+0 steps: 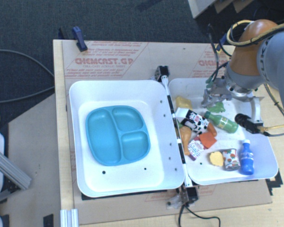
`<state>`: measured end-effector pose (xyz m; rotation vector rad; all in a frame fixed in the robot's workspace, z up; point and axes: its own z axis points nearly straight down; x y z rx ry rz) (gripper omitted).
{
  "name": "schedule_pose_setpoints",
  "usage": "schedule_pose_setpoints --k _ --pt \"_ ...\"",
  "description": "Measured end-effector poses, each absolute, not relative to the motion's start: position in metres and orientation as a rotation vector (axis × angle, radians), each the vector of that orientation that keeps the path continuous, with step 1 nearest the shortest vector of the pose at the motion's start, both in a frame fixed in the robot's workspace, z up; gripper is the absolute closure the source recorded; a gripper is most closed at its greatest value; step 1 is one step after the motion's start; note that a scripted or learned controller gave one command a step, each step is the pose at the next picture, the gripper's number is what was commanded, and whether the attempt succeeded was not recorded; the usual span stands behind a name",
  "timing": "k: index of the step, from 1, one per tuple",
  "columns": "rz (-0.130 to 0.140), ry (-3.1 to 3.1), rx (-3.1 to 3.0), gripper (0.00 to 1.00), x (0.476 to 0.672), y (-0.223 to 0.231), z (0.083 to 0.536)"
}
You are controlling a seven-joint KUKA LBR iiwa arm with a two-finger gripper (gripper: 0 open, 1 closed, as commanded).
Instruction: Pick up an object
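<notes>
The right bin (pixel 267 167) holds several small items. Among them are a green bottle (pixel 223 122), a black-and-white cow-patterned piece (pixel 195 120), a yellow piece (pixel 182 102), an orange carrot shape (pixel 185 136), a red-orange piece (pixel 208 140), a small packet (pixel 195 149), a yellow lemon-like piece (pixel 216 158), a small can (pixel 231 159) and a blue bottle (pixel 246 157). My gripper (pixel 212 101) is low in the back of this bin, just above the green bottle's near end and a green scrap (pixel 217 108). Nothing is visibly held.
The left bin (pixel 80 98) carries a blue divided plate (pixel 117 134). A black clamp (pixel 162 72) sits at the back between the bins, and a blue clip (pixel 79 38) is at the board's far left corner. Cables (pixel 274 126) run beside the right bin.
</notes>
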<state>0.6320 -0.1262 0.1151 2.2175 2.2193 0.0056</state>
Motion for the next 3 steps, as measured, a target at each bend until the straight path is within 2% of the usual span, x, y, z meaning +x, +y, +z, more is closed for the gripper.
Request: schedule_pose_setpoints --k 1,2,3 --pt "0.005 2.220 2.218 0.00 0.632 -0.126 0.115" --pt "-0.002 2.223 2.223 0.00 0.625 -0.120 0.084" --pt "0.001 2.221 2.222 1.00 0.626 -0.120 0.095"
